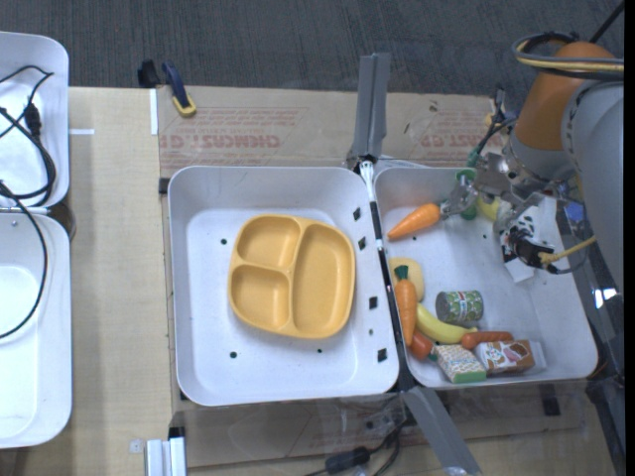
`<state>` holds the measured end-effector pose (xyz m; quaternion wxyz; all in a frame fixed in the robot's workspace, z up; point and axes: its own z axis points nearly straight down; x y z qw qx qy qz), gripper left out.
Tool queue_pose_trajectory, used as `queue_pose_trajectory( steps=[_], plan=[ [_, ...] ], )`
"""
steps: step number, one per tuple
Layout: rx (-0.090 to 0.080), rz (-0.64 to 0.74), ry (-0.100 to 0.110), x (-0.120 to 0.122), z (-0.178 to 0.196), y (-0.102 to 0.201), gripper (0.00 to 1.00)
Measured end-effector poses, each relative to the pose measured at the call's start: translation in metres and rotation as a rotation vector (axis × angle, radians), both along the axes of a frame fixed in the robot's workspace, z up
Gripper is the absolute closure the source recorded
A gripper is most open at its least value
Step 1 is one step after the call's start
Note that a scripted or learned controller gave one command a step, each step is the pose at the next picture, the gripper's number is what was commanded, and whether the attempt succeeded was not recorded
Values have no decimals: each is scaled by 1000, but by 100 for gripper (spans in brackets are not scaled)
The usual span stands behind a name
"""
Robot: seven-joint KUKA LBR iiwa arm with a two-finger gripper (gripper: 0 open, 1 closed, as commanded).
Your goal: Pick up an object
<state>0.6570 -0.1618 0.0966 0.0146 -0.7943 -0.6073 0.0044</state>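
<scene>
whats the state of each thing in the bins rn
plate: upright, alone in the left bin
top carrot: lying flat, tip near the gripper
lower carrot: lying along the right bin's left wall
banana: lying flat
can: on its side
two boxes: lying flat, side by side
gripper: low at the right bin's far end, nothing seen held

The grey arm is cut off at the frame's right edge; the small yellow-green object beside its wrist is partly hidden.

arm: reaching from right | gripper: lowered, tilted left
</scene>
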Motion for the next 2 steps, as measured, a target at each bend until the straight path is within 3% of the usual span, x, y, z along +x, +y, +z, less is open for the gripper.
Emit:
queue_pose_trajectory(
  steps=[1, 2],
  plan=[
    [-5, 2, -1, 0, 9, -2, 100],
    [-10, -61, -13, 1, -6, -33, 100]
  ],
)
